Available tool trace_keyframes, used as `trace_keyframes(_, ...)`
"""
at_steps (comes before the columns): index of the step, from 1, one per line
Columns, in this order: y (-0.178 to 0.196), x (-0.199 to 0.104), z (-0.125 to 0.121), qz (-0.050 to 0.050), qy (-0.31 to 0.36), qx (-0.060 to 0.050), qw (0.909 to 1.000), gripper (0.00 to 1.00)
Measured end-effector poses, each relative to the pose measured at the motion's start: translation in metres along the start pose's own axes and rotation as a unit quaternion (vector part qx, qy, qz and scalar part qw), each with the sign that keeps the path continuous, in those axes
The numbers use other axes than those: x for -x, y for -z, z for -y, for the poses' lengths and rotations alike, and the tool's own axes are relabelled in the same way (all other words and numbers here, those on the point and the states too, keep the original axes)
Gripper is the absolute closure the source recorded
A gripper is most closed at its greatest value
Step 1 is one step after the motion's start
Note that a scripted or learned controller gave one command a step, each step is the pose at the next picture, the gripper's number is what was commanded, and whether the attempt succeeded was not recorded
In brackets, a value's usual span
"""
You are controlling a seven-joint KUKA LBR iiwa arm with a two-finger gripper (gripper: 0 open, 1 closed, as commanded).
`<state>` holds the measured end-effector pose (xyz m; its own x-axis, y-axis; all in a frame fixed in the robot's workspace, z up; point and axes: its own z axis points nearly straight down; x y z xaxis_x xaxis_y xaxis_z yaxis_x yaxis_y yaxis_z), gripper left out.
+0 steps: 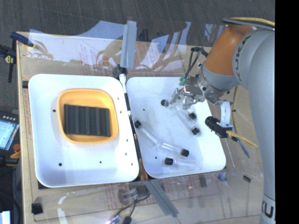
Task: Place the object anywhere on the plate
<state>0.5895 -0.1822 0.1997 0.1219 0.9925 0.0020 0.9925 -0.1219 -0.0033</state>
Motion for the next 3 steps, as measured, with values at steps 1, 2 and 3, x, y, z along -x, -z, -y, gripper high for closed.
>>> trace_keyframes(1,0.027,-0.109,0.046,0.000,0.013,-0.001,0.9999,1.00)
trace_keyframes(2,0.014,-0.150,0.019,0.002,0.146,0.000,0.9893,1.00)
trace_keyframes(3,0.014,-0.150,0.019,0.002,0.146,0.000,0.9893,0.00)
